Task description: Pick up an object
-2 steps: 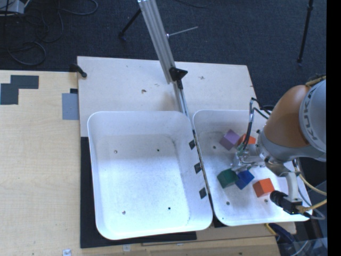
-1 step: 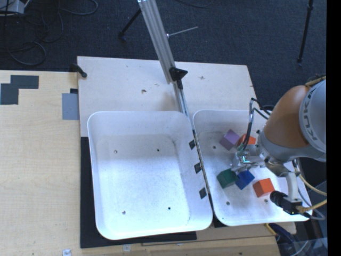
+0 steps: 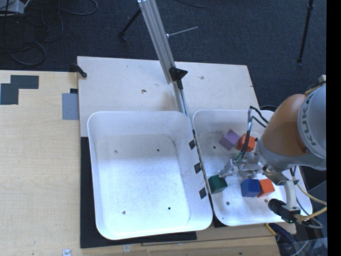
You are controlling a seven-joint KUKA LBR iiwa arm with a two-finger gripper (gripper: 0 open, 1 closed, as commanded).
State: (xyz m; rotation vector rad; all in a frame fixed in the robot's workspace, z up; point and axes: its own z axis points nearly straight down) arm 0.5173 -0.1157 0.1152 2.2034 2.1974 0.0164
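You see the arm [image 3: 295, 132] covering much of the right bin [image 3: 234, 217]. The gripper [image 3: 228, 170] reaches left above the green block [image 3: 217, 184], which lies by the bin's left wall; its fingers are too blurred to judge. The purple block [image 3: 230, 139], blue block [image 3: 249, 188] and two partly hidden orange blocks [image 3: 246, 142] lie near; no long axis is discernible.

The grey arm with its orange band [image 3: 285, 129] is reaching in from the right over the right shallow white plastic bin [image 3: 213, 122], its gripper [image 3: 234, 167] hanging low among the blocks there. A purple block [image 3: 230, 139], a small orange block [image 3: 246, 142], a dark green block [image 3: 217, 184] and a blue block [image 3: 249, 188] touching another orange block [image 3: 266, 186] are lying in that bin. The left shallow white bin [image 3: 106, 122] is sitting just beside it on the pale tabletop [image 3: 122, 84].
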